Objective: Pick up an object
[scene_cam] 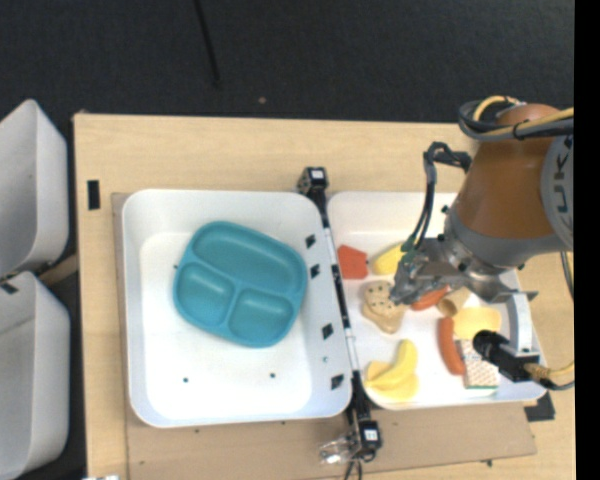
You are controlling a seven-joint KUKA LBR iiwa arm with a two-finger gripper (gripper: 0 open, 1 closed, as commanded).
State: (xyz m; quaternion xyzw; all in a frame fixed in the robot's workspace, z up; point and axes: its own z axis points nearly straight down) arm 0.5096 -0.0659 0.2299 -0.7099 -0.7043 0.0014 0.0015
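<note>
My gripper reaches down into the right bin, over the middle of a heap of toy food. Right beside its tip lie a tan cookie-like piece, a yellow piece and an orange-red piece partly under the tip. An orange wedge sits further left. A banana lies at the bin's front. A red sausage and a pale yellow block lie to the right. The arm's wrist hides the fingers.
The left bin holds a teal divided plate. A divider with black clips separates the bins. A black cable hangs along the arm. White chairs stand off the bench's left side.
</note>
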